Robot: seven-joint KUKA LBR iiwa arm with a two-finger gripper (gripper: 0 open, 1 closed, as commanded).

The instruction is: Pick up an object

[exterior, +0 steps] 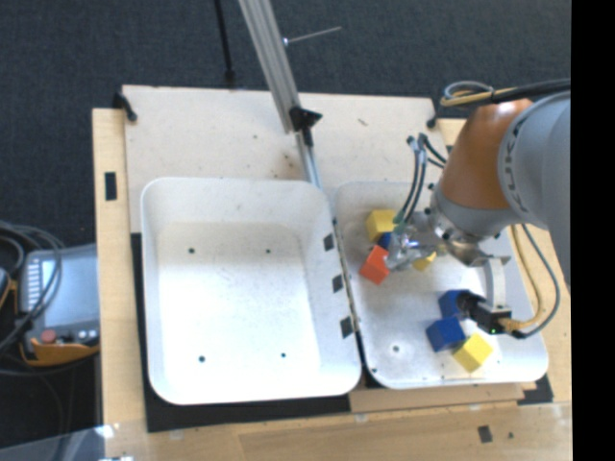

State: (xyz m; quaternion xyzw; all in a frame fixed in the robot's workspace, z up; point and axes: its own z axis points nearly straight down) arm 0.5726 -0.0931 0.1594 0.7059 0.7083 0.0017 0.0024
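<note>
My gripper [405, 249] is low in the right bin [404, 368], near its left side. Just left of it lies an orange-red block [374, 266], close to or touching the gripper. A yellow block [380, 223] sits just behind that, with a small blue piece [384, 241] between the two. Another yellow piece [424, 258] pokes out on the gripper's right. Nearer the front of the bin lie two blue blocks [452, 302] [444, 334] and a yellow block [473, 352].
The left bin [154, 257] stands beside the right one, with a black divider edge [342, 286] between them. A slanted metal pole [274, 56] rises behind the bins. The grey and orange arm [490, 161] covers the right bin's back right part.
</note>
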